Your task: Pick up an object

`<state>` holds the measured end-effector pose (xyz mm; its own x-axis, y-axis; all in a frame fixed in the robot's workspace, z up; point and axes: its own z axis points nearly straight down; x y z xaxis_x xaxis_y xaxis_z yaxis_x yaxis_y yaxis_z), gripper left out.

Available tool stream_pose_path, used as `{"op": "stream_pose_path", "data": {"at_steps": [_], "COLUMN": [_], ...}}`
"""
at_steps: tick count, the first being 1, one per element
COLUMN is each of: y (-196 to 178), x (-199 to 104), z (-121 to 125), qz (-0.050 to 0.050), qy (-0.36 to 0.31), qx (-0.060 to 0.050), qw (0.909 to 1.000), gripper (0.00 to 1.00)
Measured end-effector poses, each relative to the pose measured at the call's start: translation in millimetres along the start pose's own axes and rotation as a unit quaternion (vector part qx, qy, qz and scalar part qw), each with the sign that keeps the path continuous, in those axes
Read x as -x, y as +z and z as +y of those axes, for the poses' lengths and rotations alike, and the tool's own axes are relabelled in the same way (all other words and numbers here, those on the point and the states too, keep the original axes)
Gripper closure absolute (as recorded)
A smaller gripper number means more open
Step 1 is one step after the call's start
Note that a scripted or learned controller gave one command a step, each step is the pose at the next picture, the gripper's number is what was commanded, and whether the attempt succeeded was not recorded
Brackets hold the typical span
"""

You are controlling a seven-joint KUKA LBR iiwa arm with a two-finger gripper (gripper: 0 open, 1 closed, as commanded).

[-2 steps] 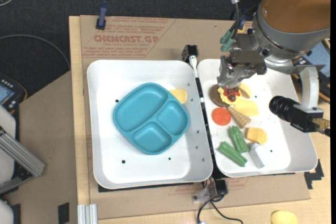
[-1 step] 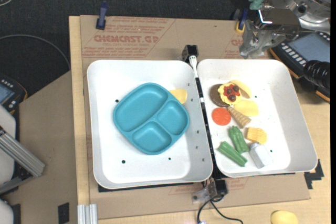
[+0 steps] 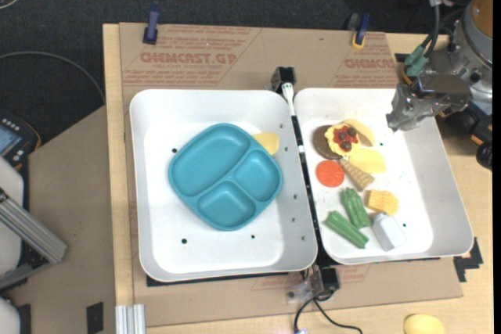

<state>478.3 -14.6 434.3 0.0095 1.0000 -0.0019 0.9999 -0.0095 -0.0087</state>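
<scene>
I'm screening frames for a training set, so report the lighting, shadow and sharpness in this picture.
Camera view: even, soft lighting, with no hard glare on the white bins; the blue tray casts only a faint shadow; the toy food is small but reasonably sharp; the hand looks slightly soft at the right bin's rim.

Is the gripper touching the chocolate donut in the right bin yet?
Apart. The camera view shows the gripper over the right bin's upper right, with bare white floor between it and the chocolate donut.
</scene>
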Motion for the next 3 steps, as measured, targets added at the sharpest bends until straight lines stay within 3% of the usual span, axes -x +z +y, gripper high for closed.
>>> {"op": "stream_pose_path", "data": {"at_steps": [1,2,3], "y": [-107,47,-74], "x": [-36,87,44], "z": [0,5,18], "qz": [0.002,0.001,0.000], "qy": [-0.007,0.002,-0.007], "qx": [0.012,-0.002,0.013], "qw": [0.9999,1.0000,0.9999], "gripper": [1.00,1.00,1.00]}}
